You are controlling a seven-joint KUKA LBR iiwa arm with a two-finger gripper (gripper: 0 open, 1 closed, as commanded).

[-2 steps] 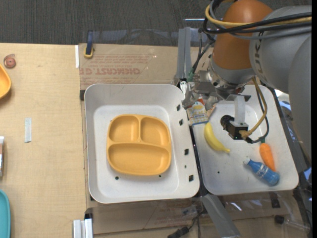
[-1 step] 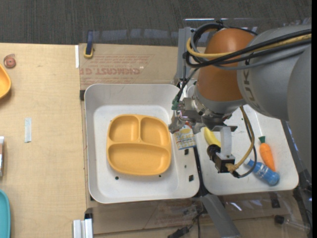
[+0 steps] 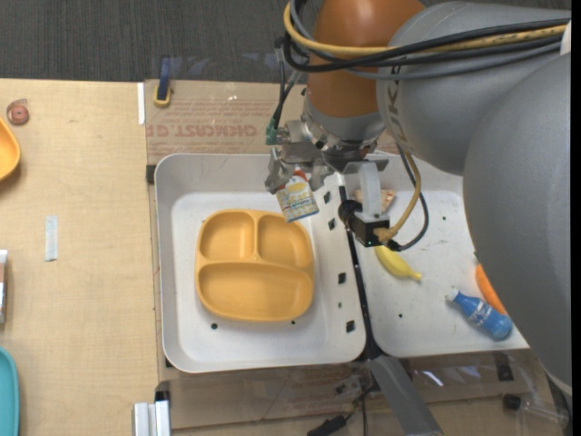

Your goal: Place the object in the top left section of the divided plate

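camera view: smooth yellow divided plate [image 3: 256, 265], rounded, three sections, lies in the left white bin [image 3: 182, 334]. at its upper right corner the tool [image 3: 295, 178] pinches a small bottle [image 3: 297, 198] with a pale printed label, unreadable, fingers closed on it.

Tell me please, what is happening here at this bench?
The robot arm's gripper hangs over the left bin, with a small bottle at its tip, just above the top right edge of the yellow divided plate. A banana and a blue object lie in the right bin.
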